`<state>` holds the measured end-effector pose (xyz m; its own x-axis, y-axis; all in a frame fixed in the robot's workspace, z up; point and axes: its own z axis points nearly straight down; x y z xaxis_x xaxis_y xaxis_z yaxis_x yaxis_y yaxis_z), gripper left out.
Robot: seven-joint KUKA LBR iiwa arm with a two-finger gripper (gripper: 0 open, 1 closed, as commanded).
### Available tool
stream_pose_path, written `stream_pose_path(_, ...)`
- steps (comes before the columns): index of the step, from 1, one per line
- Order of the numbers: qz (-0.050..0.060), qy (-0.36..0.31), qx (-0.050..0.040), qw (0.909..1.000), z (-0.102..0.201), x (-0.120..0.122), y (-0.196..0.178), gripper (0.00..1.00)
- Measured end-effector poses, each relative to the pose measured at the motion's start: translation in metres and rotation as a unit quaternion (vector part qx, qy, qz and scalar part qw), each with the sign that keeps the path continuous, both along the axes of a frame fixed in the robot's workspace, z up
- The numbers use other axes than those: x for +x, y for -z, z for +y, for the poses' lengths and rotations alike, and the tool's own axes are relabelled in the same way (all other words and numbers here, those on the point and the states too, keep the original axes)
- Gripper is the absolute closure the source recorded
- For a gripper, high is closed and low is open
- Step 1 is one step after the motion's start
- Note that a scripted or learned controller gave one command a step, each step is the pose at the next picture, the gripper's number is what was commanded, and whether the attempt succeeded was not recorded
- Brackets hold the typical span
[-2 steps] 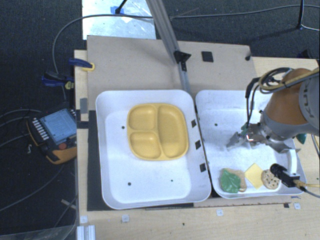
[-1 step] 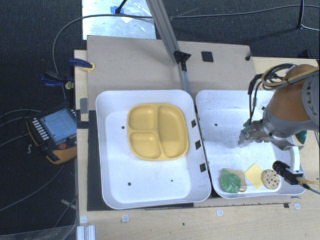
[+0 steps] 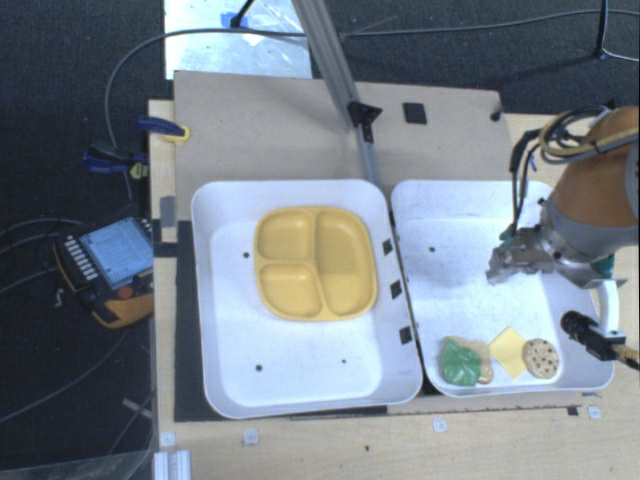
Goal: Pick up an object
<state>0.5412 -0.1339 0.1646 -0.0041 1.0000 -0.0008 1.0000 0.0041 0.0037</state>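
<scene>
Three small items lie along the front edge of the right bin (image 3: 440, 218): a green leafy piece (image 3: 460, 362), a yellow cheese-like wedge (image 3: 508, 351) and a round speckled cookie (image 3: 541, 358). My gripper (image 3: 510, 258) hangs over the right part of that bin, behind these items and clear of them. Nothing shows in its grasp. The grey and orange arm (image 3: 600, 188) reaches in from the right.
A yellow divided plate (image 3: 315, 263) sits in the left bin (image 3: 230, 368). A metal pole (image 3: 330, 48) slants over the bench's back. A black part (image 3: 590, 336) of the arm juts above the right bin's front right corner. Cables and a handheld device (image 3: 110, 258) lie off the left.
</scene>
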Motion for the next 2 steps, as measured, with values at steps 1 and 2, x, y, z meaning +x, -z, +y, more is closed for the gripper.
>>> stream_pose_path(1, 0.000, 0.000, -0.0002, 1.0000, 0.000, 0.001, -0.042, 1.00)
stream_pose_path(2, -0.002, -0.001, -0.0004, 1.0000, 0.000, 0.003, -0.096, 1.00)
